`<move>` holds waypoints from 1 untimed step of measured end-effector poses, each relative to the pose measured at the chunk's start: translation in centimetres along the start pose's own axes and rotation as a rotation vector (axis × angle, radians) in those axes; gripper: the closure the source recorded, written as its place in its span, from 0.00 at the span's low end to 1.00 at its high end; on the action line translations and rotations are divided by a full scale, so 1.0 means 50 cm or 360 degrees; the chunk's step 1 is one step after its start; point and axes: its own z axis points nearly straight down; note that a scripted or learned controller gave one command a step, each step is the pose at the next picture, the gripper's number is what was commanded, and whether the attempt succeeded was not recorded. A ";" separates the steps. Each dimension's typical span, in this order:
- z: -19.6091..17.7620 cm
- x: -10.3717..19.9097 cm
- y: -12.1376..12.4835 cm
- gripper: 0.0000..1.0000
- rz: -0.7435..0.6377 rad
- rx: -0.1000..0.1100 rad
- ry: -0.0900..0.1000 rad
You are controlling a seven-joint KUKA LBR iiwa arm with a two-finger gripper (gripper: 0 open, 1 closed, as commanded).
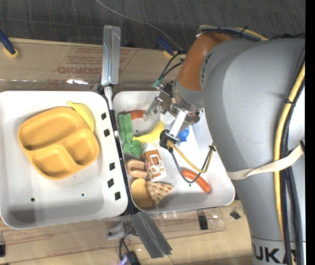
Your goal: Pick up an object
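Observation:
My gripper [158,121] hangs low over the upper middle of the right bin [219,182], the grey arm with its orange band coming in from the right. Directly under and around it lie a yellow piece [156,131], a red piece [137,115] and a blue piece [183,134]. A green toy [126,130] lies along the bin's left wall. Lower down sit an orange-and-white carton [154,164], hot-dog-like rolls [137,169], a waffle-like piece [160,191], a round tan piece [139,191] and a carrot [196,180]. I see nothing lifted clear of the pile.
The left bin [14,203] holds a yellow divided tray [58,141] with a banana [83,114] at its upper right edge. A metal divider [111,54] rises between the bins. Cables trail from the wrist over the right bin.

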 end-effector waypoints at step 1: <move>-0.165 0.058 -0.002 0.00 0.0429 -0.0005 0.0005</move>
